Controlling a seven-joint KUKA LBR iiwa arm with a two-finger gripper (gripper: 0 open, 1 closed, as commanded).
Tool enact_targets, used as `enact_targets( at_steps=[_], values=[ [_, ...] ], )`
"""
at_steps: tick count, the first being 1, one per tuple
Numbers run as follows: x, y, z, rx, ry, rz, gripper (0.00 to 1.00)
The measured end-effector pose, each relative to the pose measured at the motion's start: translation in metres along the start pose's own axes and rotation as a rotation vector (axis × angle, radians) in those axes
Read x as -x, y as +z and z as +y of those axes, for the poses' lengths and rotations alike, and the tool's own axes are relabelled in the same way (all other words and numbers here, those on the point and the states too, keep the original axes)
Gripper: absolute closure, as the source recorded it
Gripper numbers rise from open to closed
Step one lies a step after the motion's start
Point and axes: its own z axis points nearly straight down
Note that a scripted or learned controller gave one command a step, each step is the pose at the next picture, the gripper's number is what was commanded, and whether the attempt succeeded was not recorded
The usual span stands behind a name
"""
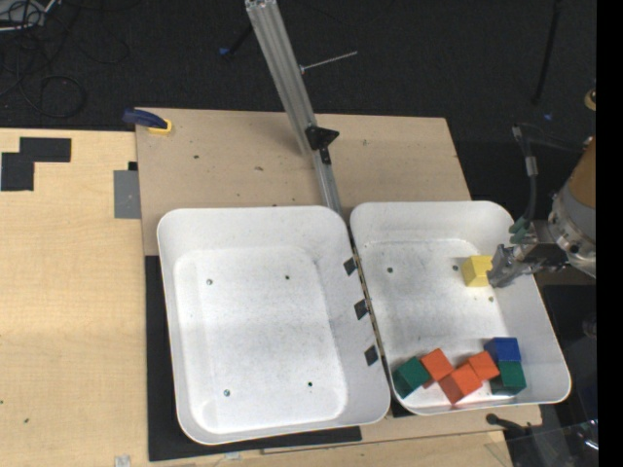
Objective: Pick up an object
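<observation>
Nearest, at the front edge of the right bin point(419, 300): a huddle of blocks, with a green block point(412, 375) on the left, then an orange block point(437, 363), a red-orange block point(462, 383), a blue block point(503, 348) and a second green block point(512, 377) on the right. Alongside, the left bin point(263, 329), joined to the right one by black clips point(356, 308).

Farther back in the right bin, well apart from the huddle: a yellow block point(476, 270), lying flat on the bin floor. Just beside its right face, low over the bin: the gripper point(504, 267), reaching in from the right. Open or closed: impossible to tell. No block visibly held.

Beyond the bins, on the tan worktop point(243, 154): a slanted aluminium rail point(288, 76), and at the far left corner a small blue and yellow clamp point(148, 120).
</observation>
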Motion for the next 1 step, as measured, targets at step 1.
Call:
enact_targets(
  at_steps=[1],
  values=[
    [-0.0564, 0.0067, 0.012, -0.001, 0.0, 0.0, 1.0]
  ],
)
